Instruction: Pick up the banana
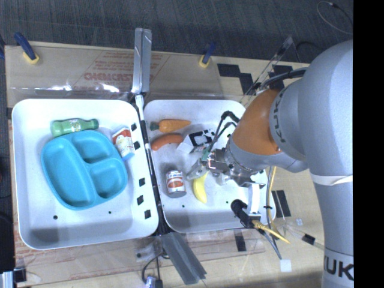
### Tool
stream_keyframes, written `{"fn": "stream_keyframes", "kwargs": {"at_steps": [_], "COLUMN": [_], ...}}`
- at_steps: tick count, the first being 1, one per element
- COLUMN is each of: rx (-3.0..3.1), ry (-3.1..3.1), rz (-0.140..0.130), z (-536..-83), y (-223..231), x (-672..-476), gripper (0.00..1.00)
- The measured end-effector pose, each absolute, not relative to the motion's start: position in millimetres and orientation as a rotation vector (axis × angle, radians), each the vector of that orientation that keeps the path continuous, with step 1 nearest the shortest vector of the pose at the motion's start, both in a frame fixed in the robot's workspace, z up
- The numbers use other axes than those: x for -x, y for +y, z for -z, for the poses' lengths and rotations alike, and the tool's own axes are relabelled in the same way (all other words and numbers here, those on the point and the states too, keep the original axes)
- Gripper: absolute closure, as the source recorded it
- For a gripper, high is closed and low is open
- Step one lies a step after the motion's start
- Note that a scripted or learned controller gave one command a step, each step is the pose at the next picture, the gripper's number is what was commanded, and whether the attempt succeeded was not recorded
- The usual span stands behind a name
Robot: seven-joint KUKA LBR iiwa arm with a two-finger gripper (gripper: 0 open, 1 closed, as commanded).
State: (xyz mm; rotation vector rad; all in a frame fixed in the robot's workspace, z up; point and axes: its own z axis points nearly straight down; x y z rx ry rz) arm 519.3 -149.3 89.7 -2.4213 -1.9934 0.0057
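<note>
The yellow banana lies in the right bin, near its middle front, pointing toward the front edge. My gripper hangs low over the bin just behind the banana's upper end, right next to it. The grey arm with its orange band reaches in from the right and hides the bin's right side.
In the right bin lie a carrot, a sausage and a small can left of the banana. The left bin holds a blue divided tray, a green bottle and a small red-and-white carton.
</note>
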Motion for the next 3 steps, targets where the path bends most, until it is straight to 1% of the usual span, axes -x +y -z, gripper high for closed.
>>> {"fn": "stream_keyframes", "kwargs": {"at_steps": [1, 2, 3], "rx": [2.413, 2.426, 2.416], "ry": [-2.0, -1.991, -1.998], "rz": [-0.01, -0.004, -0.009], "z": [-97.9, -221.5, -229.8], "y": [-148.5, -86.9, -86.0], "x": [-519.3, -533.5, -534.2], "gripper": [1.0, 1.0, 1.0]}}
